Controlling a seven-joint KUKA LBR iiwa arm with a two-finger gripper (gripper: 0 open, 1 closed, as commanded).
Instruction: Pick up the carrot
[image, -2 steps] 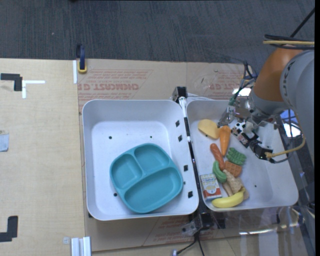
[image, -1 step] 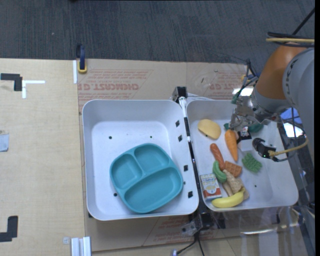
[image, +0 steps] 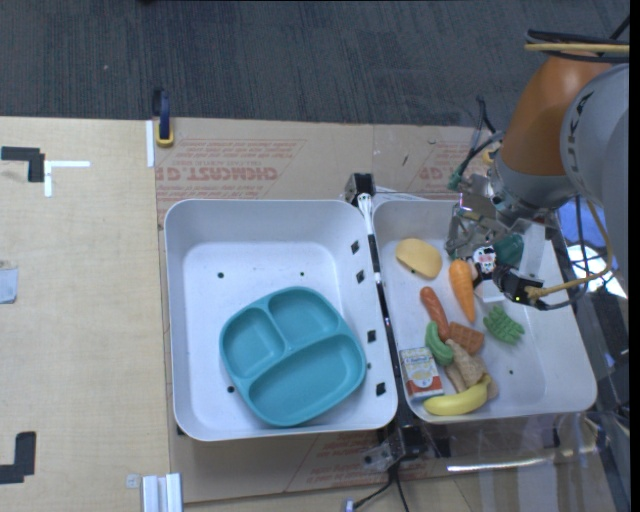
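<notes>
While the carrot (image: 461, 289) lies in the right bin (image: 545, 385), it looks orange, long and tapered, with its thick end up near the gripper (image: 466, 238). The gripper is just above this end; how wide it stands I cannot tell. A sausage (image: 433, 304) lies beside the carrot.

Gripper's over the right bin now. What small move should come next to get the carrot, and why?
Probably a short descent straight onto the carrot. The gripper hangs just above its upper end in the right bin, and nothing shows between the fingers yet. The carrot lies flat with the sausage close to its left, so keep the approach centred on the carrot.
</notes>
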